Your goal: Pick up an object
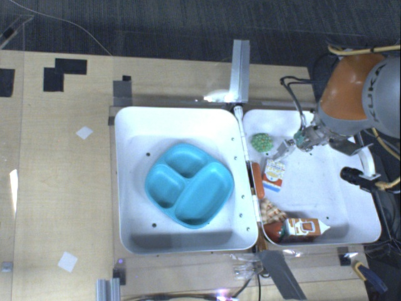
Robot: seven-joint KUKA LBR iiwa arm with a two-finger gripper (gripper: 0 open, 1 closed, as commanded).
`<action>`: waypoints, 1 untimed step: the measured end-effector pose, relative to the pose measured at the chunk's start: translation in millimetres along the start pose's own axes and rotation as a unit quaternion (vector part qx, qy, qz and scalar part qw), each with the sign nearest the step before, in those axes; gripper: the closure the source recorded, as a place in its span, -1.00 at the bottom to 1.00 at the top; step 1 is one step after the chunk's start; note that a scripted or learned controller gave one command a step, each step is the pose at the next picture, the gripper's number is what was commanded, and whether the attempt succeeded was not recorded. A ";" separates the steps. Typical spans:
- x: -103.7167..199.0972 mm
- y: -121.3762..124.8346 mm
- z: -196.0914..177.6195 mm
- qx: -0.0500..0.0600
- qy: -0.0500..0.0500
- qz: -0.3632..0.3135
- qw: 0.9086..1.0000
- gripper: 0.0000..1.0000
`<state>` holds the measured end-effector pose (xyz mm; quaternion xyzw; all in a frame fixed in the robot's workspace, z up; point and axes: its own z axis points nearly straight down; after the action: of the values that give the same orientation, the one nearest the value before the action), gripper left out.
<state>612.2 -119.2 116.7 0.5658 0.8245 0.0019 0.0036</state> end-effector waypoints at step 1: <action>44.9 -50.4 18.2 -0.012 -0.009 -0.195 0.981 -1.00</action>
<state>549.3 -95.5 98.0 0.3936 0.9191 0.0057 0.0177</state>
